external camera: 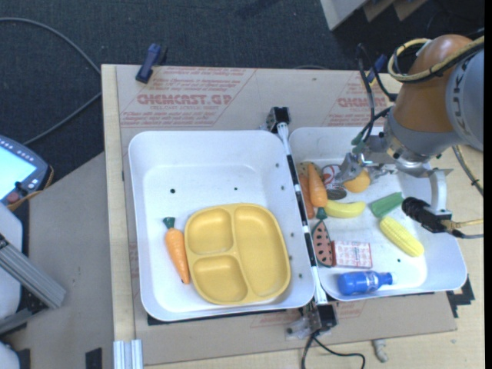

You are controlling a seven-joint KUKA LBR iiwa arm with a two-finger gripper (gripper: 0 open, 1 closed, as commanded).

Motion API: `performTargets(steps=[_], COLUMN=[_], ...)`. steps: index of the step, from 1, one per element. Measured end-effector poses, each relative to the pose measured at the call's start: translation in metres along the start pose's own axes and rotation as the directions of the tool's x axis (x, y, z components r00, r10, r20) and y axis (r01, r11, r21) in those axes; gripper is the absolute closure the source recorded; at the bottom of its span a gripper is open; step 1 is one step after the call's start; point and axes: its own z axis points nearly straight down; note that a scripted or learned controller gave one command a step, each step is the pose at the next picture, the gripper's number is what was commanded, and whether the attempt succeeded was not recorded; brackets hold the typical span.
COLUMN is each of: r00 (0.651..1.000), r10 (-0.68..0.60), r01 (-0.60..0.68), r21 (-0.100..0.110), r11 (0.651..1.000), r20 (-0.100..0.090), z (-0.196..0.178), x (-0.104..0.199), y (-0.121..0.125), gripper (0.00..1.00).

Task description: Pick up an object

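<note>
My gripper (351, 169) hangs over the upper middle of the right bin (453, 271), right above a small orange-yellow fruit (358, 182). Below it lies a yellow banana (346, 209). To its left, along the bin's wall, is an orange carrot-like piece (310, 191). A green piece (386, 204) and a yellow corn cob (401, 237) lie to the right under the arm. Nearer the front are a watermelon slice (323, 245), a pink packet (353, 253) and a blue bottle (363, 282).
The left bin (154, 167) holds a yellow divided plate (234, 252) and an orange carrot (177, 254) at the plate's left. A black cable fitting (424, 214) hangs from the arm over the right bin. A blue clamp (149, 62) sits on the board's far-left corner.
</note>
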Motion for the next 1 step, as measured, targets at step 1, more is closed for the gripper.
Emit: performTargets(steps=[1], r00=[1.000], r10=[0.001], r01=[-0.001], r21=[0.003], r11=[1.000], r20=[-0.001], z=[-0.0257], x=[0.0733], y=[-0.0142], gripper=[1.00])
